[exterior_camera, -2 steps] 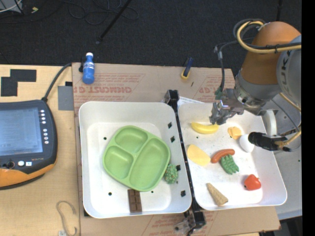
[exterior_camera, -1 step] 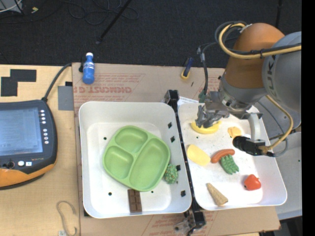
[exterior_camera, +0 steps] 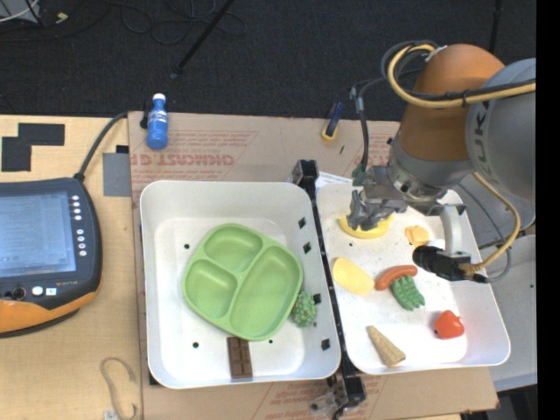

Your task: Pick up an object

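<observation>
Yellow ring-shaped toy (exterior_camera: 367, 227) lies at the back of the right bin (exterior_camera: 490, 339), and your gripper (exterior_camera: 366, 210) sits right down over it. You cannot tell from here how the fingers stand. In front of it you have a yellow lemon-like piece (exterior_camera: 353, 276), a red-orange sausage (exterior_camera: 395, 276), a green vegetable (exterior_camera: 408, 293), a red pepper (exterior_camera: 448, 324) and a tan cone (exterior_camera: 385, 346). The left bin (exterior_camera: 162, 226) carries a green divided plate (exterior_camera: 243, 280).

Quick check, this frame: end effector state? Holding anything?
End effector: low over the yellow ring-shaped object in the right bin; open or closed cannot be told, and no hold is confirmed.
</observation>
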`<move>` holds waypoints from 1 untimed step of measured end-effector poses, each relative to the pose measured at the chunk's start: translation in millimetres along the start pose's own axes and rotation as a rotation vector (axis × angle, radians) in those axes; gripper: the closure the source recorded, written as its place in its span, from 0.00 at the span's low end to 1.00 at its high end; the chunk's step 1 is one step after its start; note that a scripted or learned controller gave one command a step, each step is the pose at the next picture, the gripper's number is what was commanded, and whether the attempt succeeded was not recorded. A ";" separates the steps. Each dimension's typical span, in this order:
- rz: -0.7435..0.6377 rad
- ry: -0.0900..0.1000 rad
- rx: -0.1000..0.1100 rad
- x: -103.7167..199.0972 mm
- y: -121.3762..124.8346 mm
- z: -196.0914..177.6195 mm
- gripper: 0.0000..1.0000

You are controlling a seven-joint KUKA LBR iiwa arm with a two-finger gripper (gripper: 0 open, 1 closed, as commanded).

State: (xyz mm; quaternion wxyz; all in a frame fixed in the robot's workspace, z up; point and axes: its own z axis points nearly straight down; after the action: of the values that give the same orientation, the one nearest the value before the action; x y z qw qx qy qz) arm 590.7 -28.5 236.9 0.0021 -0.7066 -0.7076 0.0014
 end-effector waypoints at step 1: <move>0.002 -0.001 0.001 0.7 -6.4 17.8 1.00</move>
State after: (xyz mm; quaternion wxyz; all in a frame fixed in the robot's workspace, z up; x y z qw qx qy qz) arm 584.2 -27.7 219.1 0.0020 -0.7072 -0.7070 0.0022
